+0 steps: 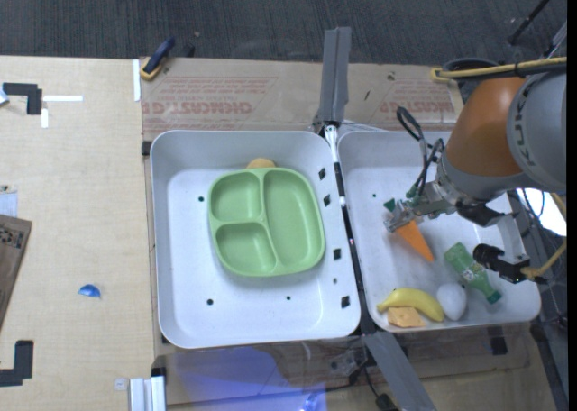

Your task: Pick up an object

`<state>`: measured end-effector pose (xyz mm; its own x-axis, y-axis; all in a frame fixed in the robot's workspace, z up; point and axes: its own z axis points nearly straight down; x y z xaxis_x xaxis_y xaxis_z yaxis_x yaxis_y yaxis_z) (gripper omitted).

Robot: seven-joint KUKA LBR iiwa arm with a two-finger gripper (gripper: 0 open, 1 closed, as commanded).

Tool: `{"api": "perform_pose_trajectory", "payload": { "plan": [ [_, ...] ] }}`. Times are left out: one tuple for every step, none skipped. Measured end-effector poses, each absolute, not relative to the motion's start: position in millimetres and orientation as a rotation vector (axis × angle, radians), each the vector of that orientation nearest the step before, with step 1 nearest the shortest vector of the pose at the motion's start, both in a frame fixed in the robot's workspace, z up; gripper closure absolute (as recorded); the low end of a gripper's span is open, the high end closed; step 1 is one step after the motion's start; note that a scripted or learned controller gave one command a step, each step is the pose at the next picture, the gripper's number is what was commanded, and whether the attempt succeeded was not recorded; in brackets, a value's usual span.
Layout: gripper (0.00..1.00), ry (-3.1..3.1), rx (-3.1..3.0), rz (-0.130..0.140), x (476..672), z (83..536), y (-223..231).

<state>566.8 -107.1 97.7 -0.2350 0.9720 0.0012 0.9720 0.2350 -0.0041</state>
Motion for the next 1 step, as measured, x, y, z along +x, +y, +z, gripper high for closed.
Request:
{"api": "perform_pose_trajectory", "payload": {
  "plan": [
    [1.0,-2.341,-2.093,0.005,611.1,190.0,-48.3]
  ]
}}
